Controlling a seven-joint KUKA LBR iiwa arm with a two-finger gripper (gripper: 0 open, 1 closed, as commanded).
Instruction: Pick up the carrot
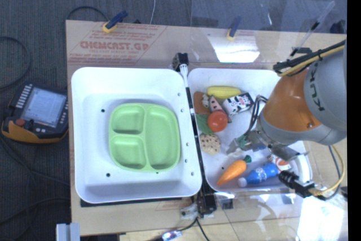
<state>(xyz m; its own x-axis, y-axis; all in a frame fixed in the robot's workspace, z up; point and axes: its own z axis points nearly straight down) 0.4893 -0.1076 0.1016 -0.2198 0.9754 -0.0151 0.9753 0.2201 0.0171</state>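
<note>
On the dark carpet at the far left lies a handheld control pendant [35, 113] with a lit screen, its cable looping away. Next comes the tabletop [124, 45], a brown board with red lettering, carrying two shallow white bins side by side. The left bin [90, 93] holds a light green divided plate [145, 136] with three compartments, lying flat near the bin's middle. A black divider strip [189, 115] runs between the two bins.

The right bin [248, 73] holds a cluster of toy foods. Against its left wall, a speckled cookie [209, 143] lies just below a red tomato [218, 121]. Above the tomato are a watermelon slice [214, 103] and a yellow corn cob [223, 91], with a small black-and-white milk carton [239, 103] just beside them to the right. The carrot [232, 171] lies on the bin floor near the front wall, tilted, its orange tip pointing lower left and its green top toward the upper right. Just right of it lies a blue and white bottle [260, 174] with a red cap end, roughly parallel to the front wall.

The gripper [246, 143] hangs just above the carrot's green end, near it but not visibly around it. How widely its fingers are set cannot be told from this angle. The grey arm [327, 99] with its orange band [287, 107] enters from the right, covering that side of the bin.
</note>
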